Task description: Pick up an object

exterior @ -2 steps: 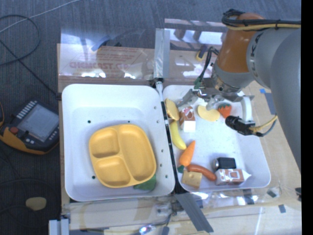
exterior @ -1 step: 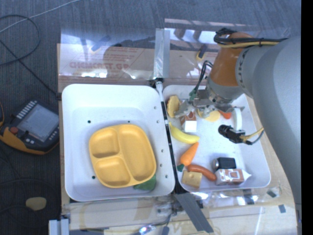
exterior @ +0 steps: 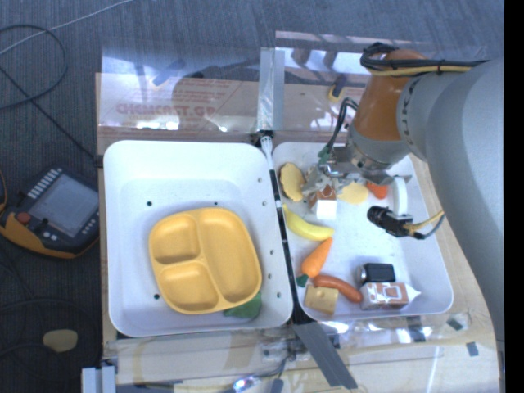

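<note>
My gripper is low in the back left part of the right bin, under the orange-banded wrist. It hangs over a small brown and red item that is partly hidden beneath it. A tan potato-like piece lies just to its left, and a white cube sits just in front. A pale yellow chip and a small red piece lie to its right. A banana rests in front of the cube.
Nearer the front of the right bin are a carrot, a sausage, a cheese block, a black box and a small carton. The left bin holds a yellow divided plate over a green item.
</note>
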Robot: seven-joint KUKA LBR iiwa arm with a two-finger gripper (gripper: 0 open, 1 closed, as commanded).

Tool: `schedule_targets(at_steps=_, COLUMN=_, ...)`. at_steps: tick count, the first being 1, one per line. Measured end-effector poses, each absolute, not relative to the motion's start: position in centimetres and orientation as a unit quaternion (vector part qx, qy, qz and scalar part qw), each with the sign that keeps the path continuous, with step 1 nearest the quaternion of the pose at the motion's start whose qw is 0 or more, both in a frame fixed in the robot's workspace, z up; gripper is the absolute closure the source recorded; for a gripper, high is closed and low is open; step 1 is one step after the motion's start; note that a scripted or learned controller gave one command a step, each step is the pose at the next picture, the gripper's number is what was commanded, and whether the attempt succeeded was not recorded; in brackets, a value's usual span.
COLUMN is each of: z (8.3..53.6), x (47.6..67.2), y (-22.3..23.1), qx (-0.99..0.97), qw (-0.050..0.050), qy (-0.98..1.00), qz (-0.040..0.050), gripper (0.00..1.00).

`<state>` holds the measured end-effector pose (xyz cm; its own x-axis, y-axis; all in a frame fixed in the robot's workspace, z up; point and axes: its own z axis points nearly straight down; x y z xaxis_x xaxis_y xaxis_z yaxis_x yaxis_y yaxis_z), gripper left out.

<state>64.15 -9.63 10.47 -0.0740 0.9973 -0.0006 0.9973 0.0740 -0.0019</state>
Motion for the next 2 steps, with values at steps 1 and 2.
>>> schedule_targets(at_steps=1, z=12.4, x=57.0, y=-9.8, qx=-0.665, qw=0.001, qy=-0.747, qz=0.0009, gripper=1.00)
schedule_targets(at_steps=2, z=18.2, x=59.8, y=-6.6, qx=-0.740, qw=0.001, qy=-0.672, qz=0.0020, gripper=1.00)
